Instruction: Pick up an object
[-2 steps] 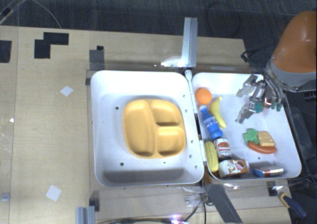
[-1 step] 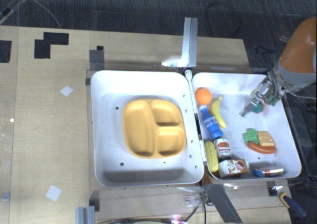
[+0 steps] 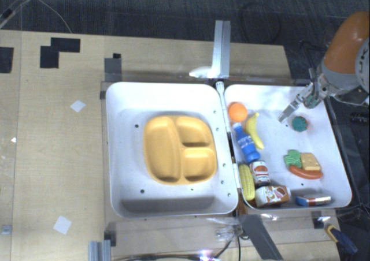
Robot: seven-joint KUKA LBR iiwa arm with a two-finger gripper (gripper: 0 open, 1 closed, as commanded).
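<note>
Blue marker (image 3: 313,200) (near rim), tool (image 3: 287,115) above right bin (image 3: 341,161)

Open floor is found in the middle and upper part of the right bin (image 3: 324,193). Its left wall is lined by an orange ball (image 3: 236,111), a banana (image 3: 253,130), a blue bottle (image 3: 246,144), a corn cob (image 3: 247,181) and two small jars (image 3: 265,185), packed closely together. A teal piece (image 3: 299,124) lies apart, near the upper right. A sandwich toy (image 3: 303,164) sits to the right, and a marker (image 3: 313,200) lies along the lower wall. The left bin (image 3: 124,138) is largely occupied by a yellow tray (image 3: 179,148); a clear margin is left all round it.
</note>
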